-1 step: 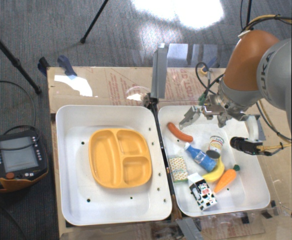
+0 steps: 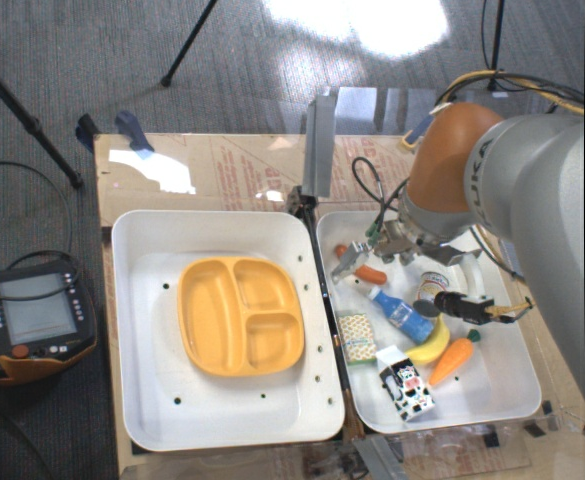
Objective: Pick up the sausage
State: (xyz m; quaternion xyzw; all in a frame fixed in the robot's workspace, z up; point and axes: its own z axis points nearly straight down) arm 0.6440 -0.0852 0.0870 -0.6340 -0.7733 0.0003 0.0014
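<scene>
The sausage (image 2: 371, 274), a short orange-red link, lies near the upper left of the right bin (image 2: 517, 393). My gripper (image 2: 353, 260) hangs low over that corner, just left of and above the sausage, right beside it or touching it. Part of the sausage's near end is hidden by the gripper body. The grey arm with its orange band (image 2: 452, 163) comes in from the right, above the bin's back edge.
The right bin also holds a blue bottle (image 2: 402, 313), a banana (image 2: 430, 346), a carrot (image 2: 452, 360), a cow-print carton (image 2: 406, 386), a patterned packet (image 2: 357, 336) and a small jar (image 2: 432, 286). A yellow divided plate (image 2: 240, 314) sits in the left bin (image 2: 142, 388).
</scene>
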